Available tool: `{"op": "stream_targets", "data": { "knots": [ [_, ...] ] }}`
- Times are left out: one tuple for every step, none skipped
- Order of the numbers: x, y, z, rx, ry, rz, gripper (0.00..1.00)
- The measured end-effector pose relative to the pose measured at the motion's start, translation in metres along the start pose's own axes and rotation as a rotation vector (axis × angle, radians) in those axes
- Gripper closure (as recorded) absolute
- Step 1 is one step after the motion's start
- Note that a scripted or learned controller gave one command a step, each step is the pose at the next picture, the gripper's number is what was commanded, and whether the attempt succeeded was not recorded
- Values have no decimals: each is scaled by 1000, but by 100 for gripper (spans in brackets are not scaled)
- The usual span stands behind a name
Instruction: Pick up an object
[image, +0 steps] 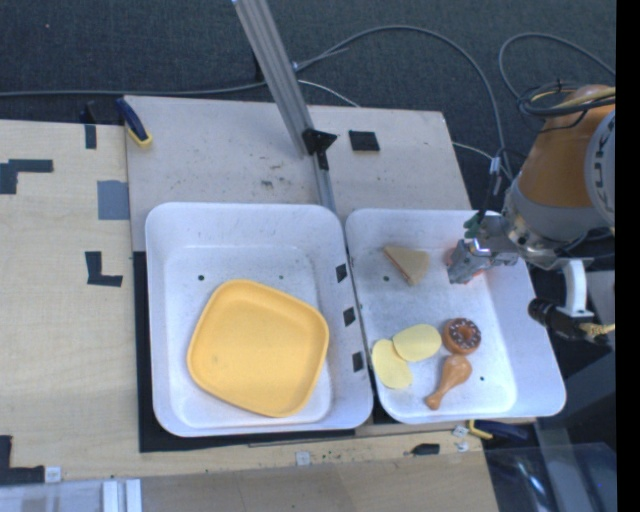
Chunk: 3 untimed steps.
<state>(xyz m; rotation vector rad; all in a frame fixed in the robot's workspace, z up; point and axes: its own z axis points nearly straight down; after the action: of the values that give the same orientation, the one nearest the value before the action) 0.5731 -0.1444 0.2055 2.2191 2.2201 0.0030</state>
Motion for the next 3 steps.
{"op": "stream_targets", "data": {
  "knots": [
    [62,-4,-7,3,2,-5,100],
    [107,-11,-2,4,1,-4,100],
    [156,-24,2,4,1,-4,100]
  ]
}}
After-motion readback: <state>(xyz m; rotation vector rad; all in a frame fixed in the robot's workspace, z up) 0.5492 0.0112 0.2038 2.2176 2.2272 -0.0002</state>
